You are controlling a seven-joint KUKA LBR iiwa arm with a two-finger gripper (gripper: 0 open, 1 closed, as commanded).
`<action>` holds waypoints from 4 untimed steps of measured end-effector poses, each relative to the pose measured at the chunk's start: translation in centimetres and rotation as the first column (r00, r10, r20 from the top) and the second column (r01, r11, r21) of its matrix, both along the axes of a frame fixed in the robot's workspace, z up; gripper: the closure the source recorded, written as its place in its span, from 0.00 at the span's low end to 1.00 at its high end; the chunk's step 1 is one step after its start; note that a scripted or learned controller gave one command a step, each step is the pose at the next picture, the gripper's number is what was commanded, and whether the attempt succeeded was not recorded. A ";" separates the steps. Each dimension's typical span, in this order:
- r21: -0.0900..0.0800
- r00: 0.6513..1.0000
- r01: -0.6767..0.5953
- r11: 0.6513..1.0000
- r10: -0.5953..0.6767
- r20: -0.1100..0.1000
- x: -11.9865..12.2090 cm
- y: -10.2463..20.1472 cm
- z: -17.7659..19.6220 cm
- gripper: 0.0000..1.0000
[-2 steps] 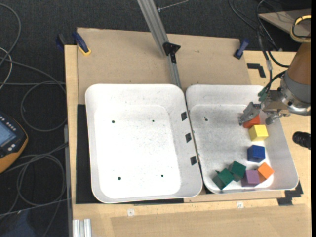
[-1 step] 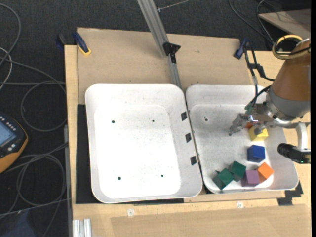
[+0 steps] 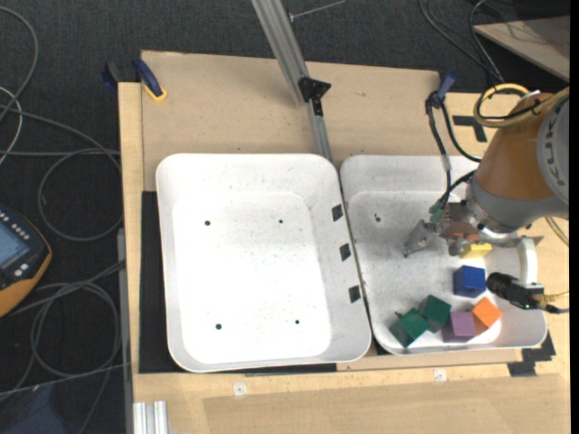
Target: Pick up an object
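My gripper (image 3: 416,241) hangs over the middle of the right bin (image 3: 389,197), pointing left, with bare white floor beneath it. Nothing shows in its grasp. Several small blocks lie toward that bin's front right corner. A blue cube (image 3: 469,280) sits just right of and in front of the gripper. An orange cube (image 3: 487,312) and a purple cube (image 3: 462,325) lie nearer the front rim. Two dark green blocks (image 3: 435,309) (image 3: 412,327) rest to the left of the purple one.
The left bin (image 3: 181,188) stands beside the right one, with black clips (image 3: 345,252) along the shared rim. A slanted metal bar (image 3: 289,52) crosses the back of the bench. Cables lie on the floor at the left.
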State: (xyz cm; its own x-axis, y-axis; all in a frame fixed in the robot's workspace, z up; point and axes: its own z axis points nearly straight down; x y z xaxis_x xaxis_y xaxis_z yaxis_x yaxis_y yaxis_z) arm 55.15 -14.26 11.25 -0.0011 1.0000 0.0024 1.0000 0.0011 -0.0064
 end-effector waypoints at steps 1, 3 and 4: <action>-0.002 1.000 0.000 1.000 0.000 0.008 0.2 -0.1 1.4 1.00; -0.004 1.000 -0.001 1.000 0.001 0.014 0.5 0.1 11.1 1.00; 0.000 1.000 -0.005 1.000 0.005 0.005 0.3 5.4 10.3 1.00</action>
State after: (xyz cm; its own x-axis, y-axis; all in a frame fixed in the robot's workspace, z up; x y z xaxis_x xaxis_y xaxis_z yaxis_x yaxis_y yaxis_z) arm 55.46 -8.88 21.59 -0.0062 1.0000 0.0024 1.0000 0.0063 -0.0009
